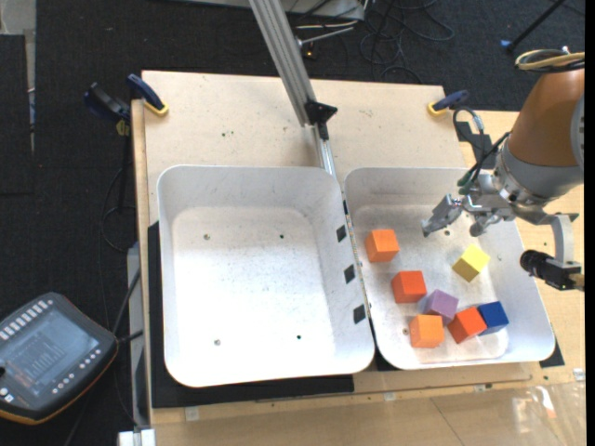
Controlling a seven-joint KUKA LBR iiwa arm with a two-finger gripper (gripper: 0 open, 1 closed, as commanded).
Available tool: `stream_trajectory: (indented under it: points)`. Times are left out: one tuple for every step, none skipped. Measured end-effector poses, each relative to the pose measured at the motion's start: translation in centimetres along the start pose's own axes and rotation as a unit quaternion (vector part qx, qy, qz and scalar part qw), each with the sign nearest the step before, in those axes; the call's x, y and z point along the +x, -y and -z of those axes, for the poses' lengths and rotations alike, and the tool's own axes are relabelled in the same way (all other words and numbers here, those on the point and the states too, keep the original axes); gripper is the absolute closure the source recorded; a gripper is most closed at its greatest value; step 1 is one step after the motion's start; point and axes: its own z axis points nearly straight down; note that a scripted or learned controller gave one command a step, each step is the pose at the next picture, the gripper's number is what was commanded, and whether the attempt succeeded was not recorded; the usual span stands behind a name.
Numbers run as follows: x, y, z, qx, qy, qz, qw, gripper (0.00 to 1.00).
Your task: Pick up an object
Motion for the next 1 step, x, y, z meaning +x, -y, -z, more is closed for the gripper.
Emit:
stream_trajectory:
  points:
    - [0.00,-0.06,0.26,-0.002,0.000,0.000,1.0000,0.00]
